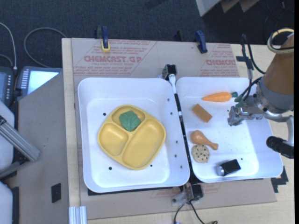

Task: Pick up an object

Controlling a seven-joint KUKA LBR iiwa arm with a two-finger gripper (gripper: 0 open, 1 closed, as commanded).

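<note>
The right bin holds an orange carrot at its far side, a brown block, a tan chicken drumstick, a speckled cookie and a small black box near the front. My gripper hangs over the right part of this bin, just right of the brown block and below the carrot's green tip. Nothing shows between its fingers. The orange band of the arm rises behind it at the right edge.
The left bin carries a yellow divided plate with a green leafy piece in its top compartment. A black rail runs between the bins. Clamps sit at the board's far edge.
</note>
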